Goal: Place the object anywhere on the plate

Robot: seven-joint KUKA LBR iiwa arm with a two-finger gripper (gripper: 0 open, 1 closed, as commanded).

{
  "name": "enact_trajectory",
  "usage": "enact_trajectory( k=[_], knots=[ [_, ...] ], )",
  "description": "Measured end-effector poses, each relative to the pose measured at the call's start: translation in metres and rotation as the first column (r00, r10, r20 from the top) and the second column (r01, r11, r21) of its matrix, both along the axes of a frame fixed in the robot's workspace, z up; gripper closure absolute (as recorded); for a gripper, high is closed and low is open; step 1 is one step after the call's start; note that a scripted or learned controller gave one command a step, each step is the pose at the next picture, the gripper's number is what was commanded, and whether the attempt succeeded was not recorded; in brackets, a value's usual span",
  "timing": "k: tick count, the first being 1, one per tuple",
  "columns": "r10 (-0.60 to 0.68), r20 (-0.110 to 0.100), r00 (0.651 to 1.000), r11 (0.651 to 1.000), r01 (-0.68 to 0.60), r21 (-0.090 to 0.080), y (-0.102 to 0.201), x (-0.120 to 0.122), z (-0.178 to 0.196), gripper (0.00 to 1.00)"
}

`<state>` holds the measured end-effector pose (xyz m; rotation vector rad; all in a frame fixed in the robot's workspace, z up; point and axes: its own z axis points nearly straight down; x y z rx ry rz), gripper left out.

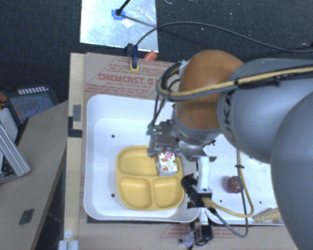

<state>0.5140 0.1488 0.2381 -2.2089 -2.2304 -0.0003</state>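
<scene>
Yellow plastic is what matters here: the plate (142, 179), split into three compartments, lies in the left white bin (99, 144), and the tool (165, 149) hangs over the plate's right edge, near where the upper compartment meets the lower right one. Directly below the tool sits the object (167, 162), a small boxy white thing with red markings. It lies so close under the tool that the two seem to touch, but the grey arm (264, 118) and its orange band (204, 88) cover much of the tool from above. I cannot tell whether its halves are apart or together, nor whether they truly clamp the object.

The relation the coming move turns on is straight down: the object is beneath the tool, and the plate is beneath the object. Whether the object already rests on the plate's surface or hangs just above it cannot be read from this slant. If it hangs, I judge that a short descent and a release would finish the task, since any compartment will do. The plate's right rim is just beside the object, so a drift to the tool's right could tip it off onto the bin floor.

Well to the tool's right, in the other bin, lies a small dark reddish ball (233, 184), apart from the action.
</scene>
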Motion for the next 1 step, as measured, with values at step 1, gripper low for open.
enact_trajectory(
  k=[1],
  knots=[
    [-0.006, 0.002, 1.0, 1.0, 0.006, -0.001, -0.0034, 0.0011, 0.0009, 0.0]
  ],
)
